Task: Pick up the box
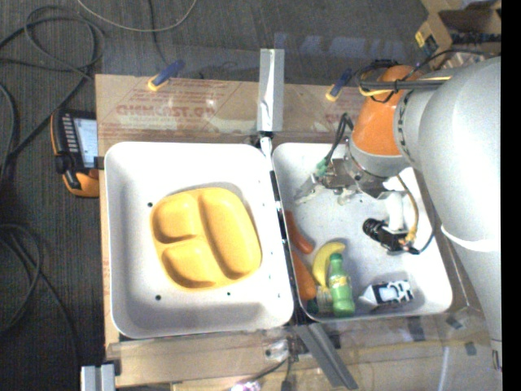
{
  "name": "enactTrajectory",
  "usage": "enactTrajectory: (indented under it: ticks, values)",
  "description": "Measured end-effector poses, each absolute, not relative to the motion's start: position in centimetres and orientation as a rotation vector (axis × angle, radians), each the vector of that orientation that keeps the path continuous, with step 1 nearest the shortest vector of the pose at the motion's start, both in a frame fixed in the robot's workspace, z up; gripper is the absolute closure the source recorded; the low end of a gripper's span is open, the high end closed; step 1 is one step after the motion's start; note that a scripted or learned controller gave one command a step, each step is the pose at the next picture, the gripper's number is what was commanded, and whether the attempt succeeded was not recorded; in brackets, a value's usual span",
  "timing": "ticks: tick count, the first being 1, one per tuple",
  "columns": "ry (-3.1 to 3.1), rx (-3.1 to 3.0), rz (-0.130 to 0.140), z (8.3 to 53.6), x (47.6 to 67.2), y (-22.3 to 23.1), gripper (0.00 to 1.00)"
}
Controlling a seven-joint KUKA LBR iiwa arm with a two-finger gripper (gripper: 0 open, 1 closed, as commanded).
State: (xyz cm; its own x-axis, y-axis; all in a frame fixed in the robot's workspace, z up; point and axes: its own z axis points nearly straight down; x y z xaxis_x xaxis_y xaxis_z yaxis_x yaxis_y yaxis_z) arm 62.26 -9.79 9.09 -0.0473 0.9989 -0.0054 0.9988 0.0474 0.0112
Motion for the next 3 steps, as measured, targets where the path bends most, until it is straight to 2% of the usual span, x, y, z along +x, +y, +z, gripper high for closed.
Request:
enactTrajectory:
  ticks: [1, 2, 3]
  values:
    - [2.030, 2.394, -0.006, 19.4, 66.8, -10.2, 0.00]
    - [2.220, 2.222, -0.006, 22.2, 57.8, -10.1, 0.00]
    - [2.139, 2.301, -0.002, 9.4, 58.7, -9.8, 0.00]
